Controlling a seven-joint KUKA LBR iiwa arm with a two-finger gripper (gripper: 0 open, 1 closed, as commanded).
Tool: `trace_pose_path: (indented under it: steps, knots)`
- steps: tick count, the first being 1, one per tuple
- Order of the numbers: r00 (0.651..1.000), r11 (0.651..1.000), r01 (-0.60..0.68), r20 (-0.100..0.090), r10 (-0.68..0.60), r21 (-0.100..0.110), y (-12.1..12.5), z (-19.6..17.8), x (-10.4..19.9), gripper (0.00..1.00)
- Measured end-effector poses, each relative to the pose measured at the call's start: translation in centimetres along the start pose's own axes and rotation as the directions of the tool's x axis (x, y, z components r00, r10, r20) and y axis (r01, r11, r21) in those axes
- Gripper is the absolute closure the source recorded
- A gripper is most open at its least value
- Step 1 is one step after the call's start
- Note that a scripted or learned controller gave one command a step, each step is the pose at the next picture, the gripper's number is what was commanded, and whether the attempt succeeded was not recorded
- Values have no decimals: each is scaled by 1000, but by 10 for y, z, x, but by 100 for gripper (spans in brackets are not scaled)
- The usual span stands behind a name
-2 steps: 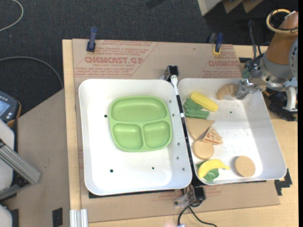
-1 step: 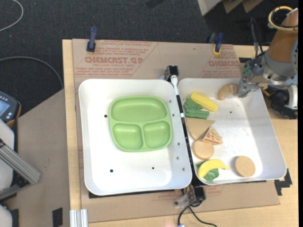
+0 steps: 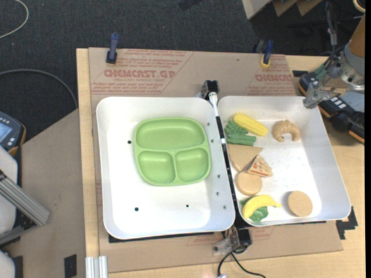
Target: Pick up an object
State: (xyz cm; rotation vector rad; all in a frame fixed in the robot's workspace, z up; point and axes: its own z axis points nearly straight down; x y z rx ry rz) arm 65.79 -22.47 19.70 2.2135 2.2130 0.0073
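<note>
The right bin (image 3: 330,161) holds several toy foods. A yellow corn cob (image 3: 250,124) lies beside a green leafy piece (image 3: 239,135) at the back left, and a tan croissant (image 3: 286,130) lies to their right. A tan wedge (image 3: 241,155) and a pizza slice (image 3: 260,167) sit mid-left, above a round cookie (image 3: 248,183). At the front lie a banana (image 3: 259,204) and a round biscuit (image 3: 299,203). My gripper (image 3: 313,94) hangs over the bin's far right corner, apart from all the foods, with nothing seen in it.
The left bin (image 3: 116,172) holds a green divided plate (image 3: 172,150). A rail (image 3: 220,149) runs between the bins. Blue (image 3: 112,47) and yellow (image 3: 266,54) clamps pin the cardboard at the back. Dark equipment (image 3: 342,112) sits right of the right bin.
</note>
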Motion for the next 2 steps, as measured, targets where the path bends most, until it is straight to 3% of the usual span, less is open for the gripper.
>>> trace_pose_path:
  steps: [1,2]
  knots:
    - [1000,1000,6,-10,-6,15,-83,-10,94,100]
    - [1000,1000,-3,-3,3,16,-47,78,39,100]
